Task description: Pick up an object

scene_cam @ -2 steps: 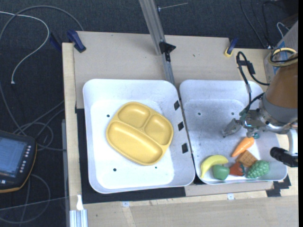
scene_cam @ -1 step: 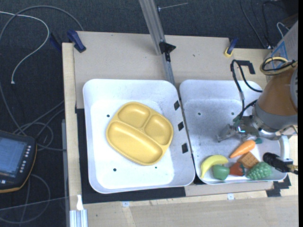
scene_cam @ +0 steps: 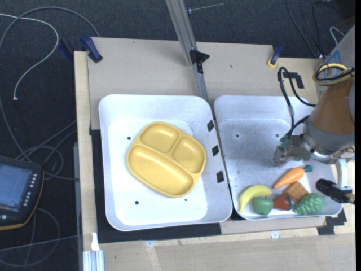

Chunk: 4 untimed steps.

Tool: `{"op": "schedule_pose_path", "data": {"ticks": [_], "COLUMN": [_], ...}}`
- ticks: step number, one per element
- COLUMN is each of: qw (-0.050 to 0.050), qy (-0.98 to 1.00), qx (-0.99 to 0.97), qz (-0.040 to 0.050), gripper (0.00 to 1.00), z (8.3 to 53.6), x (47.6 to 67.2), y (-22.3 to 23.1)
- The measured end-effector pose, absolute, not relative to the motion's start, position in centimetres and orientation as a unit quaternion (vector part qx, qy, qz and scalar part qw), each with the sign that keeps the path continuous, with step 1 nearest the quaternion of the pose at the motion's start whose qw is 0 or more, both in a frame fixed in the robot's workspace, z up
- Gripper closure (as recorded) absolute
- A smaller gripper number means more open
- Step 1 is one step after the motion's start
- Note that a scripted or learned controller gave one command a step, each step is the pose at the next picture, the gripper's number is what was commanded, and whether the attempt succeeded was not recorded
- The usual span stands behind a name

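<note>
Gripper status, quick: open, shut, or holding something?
Two-finger gripper: cannot be told; it hangs low in the right white bin, just above-left of the orange toy carrot, nothing visibly held.

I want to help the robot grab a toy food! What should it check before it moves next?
1. Toys in reach: ok. The carrot, banana and grapes lie in the right bin.
2. Gripper above the right bin: ok, just up-left of the carrot.
3. Nothing held yet: ok, no toy between its fingers.
4. Fingers open enough: cannot tell.
5. Room around the carrot: not ok, the toys crowd the bin's near corner.
6. Yellow plate out of the way: ok, in the left bin.
</note>
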<state>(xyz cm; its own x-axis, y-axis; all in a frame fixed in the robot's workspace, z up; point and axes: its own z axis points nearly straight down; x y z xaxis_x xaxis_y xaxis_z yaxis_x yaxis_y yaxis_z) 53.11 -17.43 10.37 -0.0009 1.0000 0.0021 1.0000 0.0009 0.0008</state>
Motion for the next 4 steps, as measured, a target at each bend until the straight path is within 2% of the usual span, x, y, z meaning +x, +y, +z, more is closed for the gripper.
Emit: {"op": "schedule_pose_path", "data": {"ticks": [2, 3, 4], "qw": [-0.003, -0.001, 0.001], "qy": [-0.708, -0.708, -0.709], "qx": [-0.707, -0.707, -0.705], "qz": [-0.002, -0.0009, -0.0006], "gripper": [1.0, 1.0, 1.0], "z": [21.7, 22.4, 21.7], "x": [51.9, 52.0, 53.2], "y": [-16.5, -16.5, -11.6]}}
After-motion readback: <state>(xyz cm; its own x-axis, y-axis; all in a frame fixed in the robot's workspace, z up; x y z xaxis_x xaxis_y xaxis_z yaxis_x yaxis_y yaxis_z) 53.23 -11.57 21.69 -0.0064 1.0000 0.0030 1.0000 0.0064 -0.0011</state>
